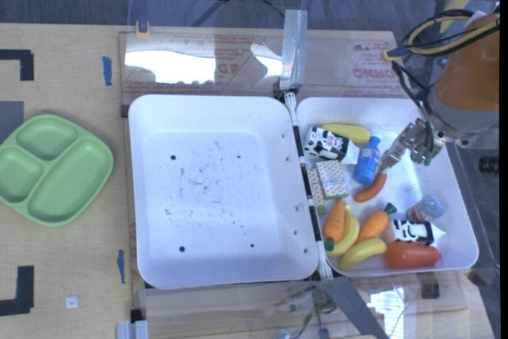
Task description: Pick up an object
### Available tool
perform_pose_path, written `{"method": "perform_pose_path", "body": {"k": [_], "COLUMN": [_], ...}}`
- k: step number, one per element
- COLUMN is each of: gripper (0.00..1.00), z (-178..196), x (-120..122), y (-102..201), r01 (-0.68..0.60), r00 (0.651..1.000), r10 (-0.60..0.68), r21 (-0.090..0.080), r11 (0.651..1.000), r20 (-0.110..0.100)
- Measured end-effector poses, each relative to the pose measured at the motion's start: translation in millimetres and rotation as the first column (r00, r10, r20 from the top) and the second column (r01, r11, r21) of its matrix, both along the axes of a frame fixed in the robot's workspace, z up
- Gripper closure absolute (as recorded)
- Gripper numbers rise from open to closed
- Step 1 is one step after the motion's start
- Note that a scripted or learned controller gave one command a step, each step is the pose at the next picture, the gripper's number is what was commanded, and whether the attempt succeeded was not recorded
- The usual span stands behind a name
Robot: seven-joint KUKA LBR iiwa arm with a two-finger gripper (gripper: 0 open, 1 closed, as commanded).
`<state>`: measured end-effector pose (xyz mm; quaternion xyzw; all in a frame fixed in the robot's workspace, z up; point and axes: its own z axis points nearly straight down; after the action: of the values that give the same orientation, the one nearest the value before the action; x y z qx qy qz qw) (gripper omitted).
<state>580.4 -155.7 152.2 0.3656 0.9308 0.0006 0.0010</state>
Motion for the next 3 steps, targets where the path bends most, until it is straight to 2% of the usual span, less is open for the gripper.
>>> {"method": "perform_pose_path", "body": {"k": [1, 2, 3], "gripper": [0.00, 0.00, 0.00], "z": [0.1, -56.8, -66.2], "x": [0.1, 27.0, 63.5], "y": [-0.1, -1.1, -8.5], "r01": [0.000, -0.067, -0.139], "r00": [1.000, 0.998, 0.989], "r10": [0.000, 0.067, 0.140], "r21": [0.000, 0.000, 0.013], "r11": [1.000, 0.998, 0.990], "r20": [0.000, 0.002, -0.049]}}
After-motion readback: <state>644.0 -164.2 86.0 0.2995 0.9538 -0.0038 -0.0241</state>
